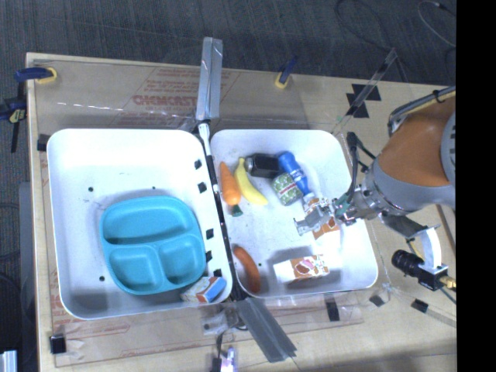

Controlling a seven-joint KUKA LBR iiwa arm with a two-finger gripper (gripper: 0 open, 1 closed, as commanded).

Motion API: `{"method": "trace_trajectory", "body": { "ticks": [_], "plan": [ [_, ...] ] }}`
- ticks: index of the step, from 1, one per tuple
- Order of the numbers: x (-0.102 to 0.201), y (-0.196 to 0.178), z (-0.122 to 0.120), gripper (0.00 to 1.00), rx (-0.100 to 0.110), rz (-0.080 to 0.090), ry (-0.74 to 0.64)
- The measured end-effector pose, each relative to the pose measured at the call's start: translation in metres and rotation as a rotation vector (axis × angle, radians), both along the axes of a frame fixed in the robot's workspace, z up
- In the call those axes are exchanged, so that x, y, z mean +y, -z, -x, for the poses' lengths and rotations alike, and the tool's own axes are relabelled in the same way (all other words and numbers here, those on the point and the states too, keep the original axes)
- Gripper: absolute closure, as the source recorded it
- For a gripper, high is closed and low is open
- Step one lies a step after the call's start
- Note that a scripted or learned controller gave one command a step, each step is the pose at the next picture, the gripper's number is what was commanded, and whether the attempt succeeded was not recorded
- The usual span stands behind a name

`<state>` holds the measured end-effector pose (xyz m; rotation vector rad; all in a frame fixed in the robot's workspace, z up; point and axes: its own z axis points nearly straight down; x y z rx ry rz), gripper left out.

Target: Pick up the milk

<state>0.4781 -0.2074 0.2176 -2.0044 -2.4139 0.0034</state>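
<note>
Scanning left to right: left bin [70, 153] holds a blue sectioned tray [153, 243], with a small blue-and-orange carton [210, 289] at its near right corner against the divider.

Right bin [341, 157], left side: carrot [229, 187], banana [250, 183], and a brown oval item [247, 264] in the near left corner. Far middle: a black object [264, 164], a blue bottle [293, 170], and a green-patterned item [284, 188], all bunched together.

Milk carton [302, 268] lies on its side near the right bin's near wall, right of the brown oval and clear of the cluster. White with a red and brown print.

Gripper [320, 217] hangs just beyond the milk, toward the far side. Something reddish sits at the tips, but it's too blurred to say whether the jaws are spread or closed, or whether they have hold of anything.

Handling guess: small, light box; thin walls will dent if it's a real carton, and coated faces may be slick. Being flat, it won't topple. Best grip is across the short width, mid-length, on the two long flat sides. Near wall is close, so the near finger has little room.
</note>
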Motion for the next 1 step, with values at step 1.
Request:
{"method": "trace_trajectory", "body": {
  "ticks": [1],
  "plan": [
    [-0.0018,0.1109,-0.0131,0.00,0.006,-0.003,0.033]
  ]
}}
